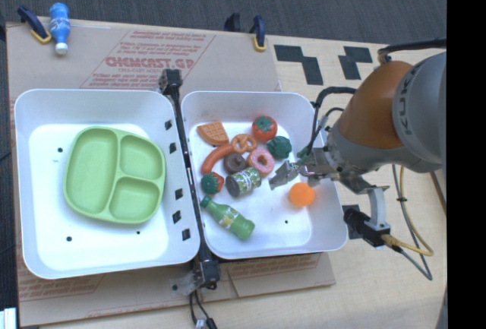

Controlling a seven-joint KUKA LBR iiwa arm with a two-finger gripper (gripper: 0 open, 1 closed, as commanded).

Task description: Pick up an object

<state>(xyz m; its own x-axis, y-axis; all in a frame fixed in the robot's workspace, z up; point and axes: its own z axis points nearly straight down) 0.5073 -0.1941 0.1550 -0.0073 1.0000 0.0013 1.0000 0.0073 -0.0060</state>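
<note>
Beside the orange ball (301,195), jaws (282,174) blur, their gap unreadable

bins (99,255): smooth white plastic, slightly glossy
divided plate (114,175): matt light-green plastic
toy food (263,128): glossy coloured plastic
bench (228,58): matt brown cardboard, printed red
arm (383,118): smooth orange and grey shell

the arm (395,118) is cut off at the right edge, hiding its base.
</note>
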